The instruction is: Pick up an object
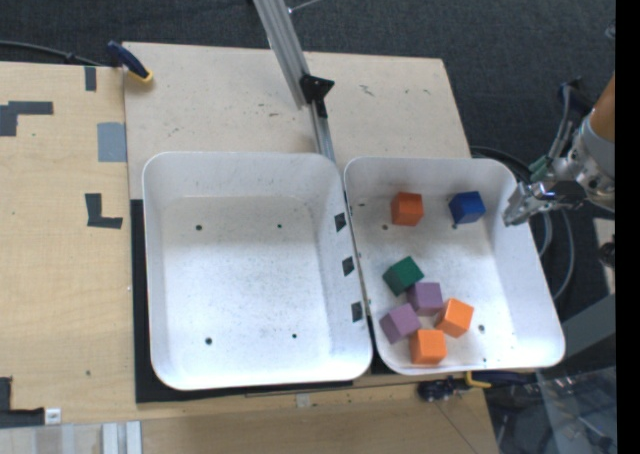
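Our end effector (522, 204) hovers at the right bin's (530, 287) right rim; we cannot tell its state, and nothing shows in it. We judge this the approach step: next we must move left and descend. Nearest lies the blue cube (466, 207), just left of us, beside the orange cube (406, 209).

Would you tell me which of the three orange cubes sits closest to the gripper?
The lone orange cube beside the blue cube, at the right bin's far end; the other two orange ones sit in the near cluster, farther from the gripper.
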Controlling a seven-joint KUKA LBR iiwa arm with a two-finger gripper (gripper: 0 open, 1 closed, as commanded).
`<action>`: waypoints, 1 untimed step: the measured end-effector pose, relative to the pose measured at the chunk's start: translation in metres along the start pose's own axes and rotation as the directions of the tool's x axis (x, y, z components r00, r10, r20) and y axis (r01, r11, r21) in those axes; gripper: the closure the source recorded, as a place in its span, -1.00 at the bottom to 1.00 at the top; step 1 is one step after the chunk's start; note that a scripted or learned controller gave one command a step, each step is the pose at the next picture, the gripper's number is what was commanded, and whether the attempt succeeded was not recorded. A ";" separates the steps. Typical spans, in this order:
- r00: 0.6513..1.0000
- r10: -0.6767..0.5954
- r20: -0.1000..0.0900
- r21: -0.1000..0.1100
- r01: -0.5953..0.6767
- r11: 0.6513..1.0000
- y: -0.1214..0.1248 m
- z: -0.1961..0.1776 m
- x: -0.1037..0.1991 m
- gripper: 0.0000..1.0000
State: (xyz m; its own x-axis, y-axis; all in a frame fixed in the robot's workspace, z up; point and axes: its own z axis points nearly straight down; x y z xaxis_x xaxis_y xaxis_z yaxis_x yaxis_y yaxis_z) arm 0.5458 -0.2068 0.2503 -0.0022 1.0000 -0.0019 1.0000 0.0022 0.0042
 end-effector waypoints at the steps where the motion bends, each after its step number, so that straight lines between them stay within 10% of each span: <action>1: 1.000 -0.005 -0.003 0.004 0.005 1.000 0.011 -0.001 0.058 1.00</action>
State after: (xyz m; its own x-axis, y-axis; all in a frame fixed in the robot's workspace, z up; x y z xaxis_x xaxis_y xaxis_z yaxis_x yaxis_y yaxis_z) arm 0.5568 -0.1491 0.2514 -0.0074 1.0000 0.0014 1.0000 0.0074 0.0005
